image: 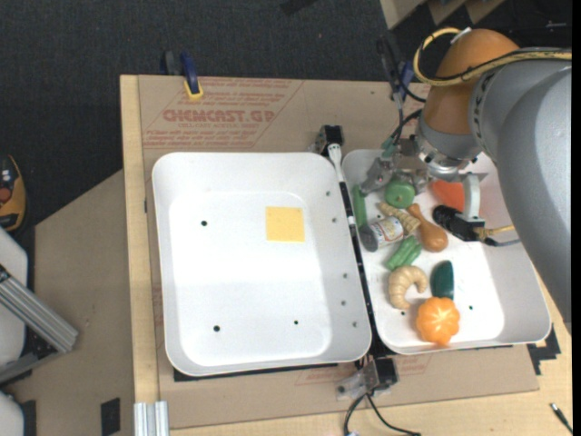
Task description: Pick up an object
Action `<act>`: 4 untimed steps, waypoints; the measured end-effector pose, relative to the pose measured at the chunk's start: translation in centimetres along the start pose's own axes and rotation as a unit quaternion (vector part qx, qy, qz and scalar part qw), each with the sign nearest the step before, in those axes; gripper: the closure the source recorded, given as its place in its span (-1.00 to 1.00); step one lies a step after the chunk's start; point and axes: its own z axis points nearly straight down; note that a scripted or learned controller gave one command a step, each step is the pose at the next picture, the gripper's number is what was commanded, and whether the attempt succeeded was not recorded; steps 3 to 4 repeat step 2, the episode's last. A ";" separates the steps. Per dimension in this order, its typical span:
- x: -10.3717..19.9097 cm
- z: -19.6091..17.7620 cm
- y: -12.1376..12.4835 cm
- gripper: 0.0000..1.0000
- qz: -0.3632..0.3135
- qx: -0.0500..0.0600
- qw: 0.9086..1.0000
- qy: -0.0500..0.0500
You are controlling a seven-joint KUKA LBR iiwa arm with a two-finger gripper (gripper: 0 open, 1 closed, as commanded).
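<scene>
Presently the arm [517, 107] reaches in from the right and the hand [392, 173] sits low over the far left corner of the right bin [508, 307]. Whether the hand is clenched or released cannot be told from this angle, and nothing is seen grasped in it.

A green disc [398, 194] lies directly at the hand, touching or just under it; which of the two cannot be told.

The ground around it is crowded:
- A green stick [359, 209] lies along the bin's left wall, just beside the disc.
- A small jar [383, 232] lies on its side just nearer the camera than the disc.
- A brown piece [427, 230] lies tilted beside the jar.
- A red piece [447, 192] lies to the right of the disc, partly covered by the wrist.
- A green pod [404, 253], a beige curl [406, 284] and a dark green piece [442, 279] lie nearer the camera, close together.
- An orange [438, 321] sits at the near end, just beside the curl.

The left bin [245, 298] holds a flat yellow square [285, 224], well apart from the hand. Both bins rest side by side, touching, on a brown board on the tabletop [145, 153].
</scene>
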 end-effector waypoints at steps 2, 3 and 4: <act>7.8 -10.6 -0.8 1.00 -0.002 -0.002 1.000 0.001; 7.8 -10.6 -0.8 1.00 -0.002 -0.002 1.000 0.001; 7.8 -10.6 -0.8 1.00 -0.002 -0.002 1.000 0.001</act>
